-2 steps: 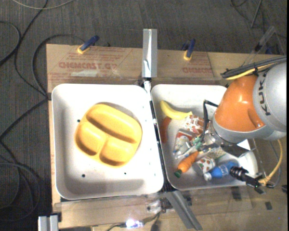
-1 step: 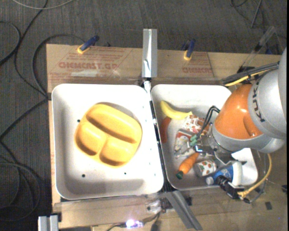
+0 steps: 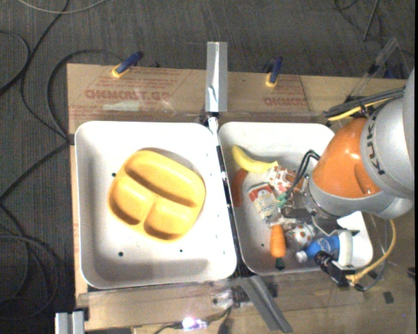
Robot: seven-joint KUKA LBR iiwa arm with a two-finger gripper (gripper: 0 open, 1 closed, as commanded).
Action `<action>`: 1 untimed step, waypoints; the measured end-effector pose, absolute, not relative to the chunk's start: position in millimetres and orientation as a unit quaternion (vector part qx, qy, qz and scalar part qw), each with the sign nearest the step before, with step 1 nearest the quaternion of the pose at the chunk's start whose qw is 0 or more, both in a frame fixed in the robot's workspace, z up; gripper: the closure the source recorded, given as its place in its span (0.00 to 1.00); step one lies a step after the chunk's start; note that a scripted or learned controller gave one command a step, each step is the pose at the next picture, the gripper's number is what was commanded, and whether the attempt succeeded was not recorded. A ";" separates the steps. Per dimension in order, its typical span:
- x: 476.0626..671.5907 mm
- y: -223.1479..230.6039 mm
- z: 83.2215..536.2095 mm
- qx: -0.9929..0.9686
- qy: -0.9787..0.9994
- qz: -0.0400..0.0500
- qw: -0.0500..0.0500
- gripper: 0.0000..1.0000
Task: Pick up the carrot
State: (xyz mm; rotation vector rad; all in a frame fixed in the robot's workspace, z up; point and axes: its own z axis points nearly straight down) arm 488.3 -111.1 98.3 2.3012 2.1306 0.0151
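Note:
The carrot is a short orange piece with a dark tip. It lies near the front wall of the right bin, pointing toward the front edge. My gripper hangs low over the middle of that bin, just behind and slightly right of the carrot's upper end. The grey arm with its orange band reaches in from the right and hides the bin's right side. The carrot lies on the bin floor, apart from the gripper as far as I can see.
Also in the right bin are a banana at the back, a red-orange item by the left wall, a crumpled packet, and a blue-and-white bottle at the front right. A yellow divided plate lies in the left bin.

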 end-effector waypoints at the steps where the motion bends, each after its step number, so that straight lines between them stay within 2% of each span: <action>1: 483.4 -61.2 182.6 0.726 0.688 -0.002 -0.001 1.00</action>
